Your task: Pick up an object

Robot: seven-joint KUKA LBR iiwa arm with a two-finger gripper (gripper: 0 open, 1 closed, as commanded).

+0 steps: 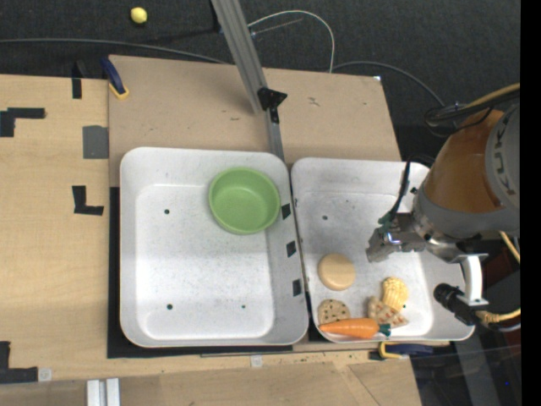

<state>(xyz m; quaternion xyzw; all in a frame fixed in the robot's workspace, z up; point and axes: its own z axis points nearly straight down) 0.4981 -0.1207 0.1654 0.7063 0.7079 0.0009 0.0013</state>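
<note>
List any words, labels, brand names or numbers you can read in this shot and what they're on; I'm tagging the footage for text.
None: no readable text.
Green bowl, left bin and right bin: no print.
Bun, cookie, carrot, corn: unmarked.
Arm: no legible label.
Black tape pieces on the bench: shapes, not letters.

- Light wooden bench top (51,227) bearing black tape marks (83,200).
- Brown cardboard sheet (186,104) laid over it.
- Dark carpeted floor (76,7) beyond, with a small yellow ball (139,14).
</note>
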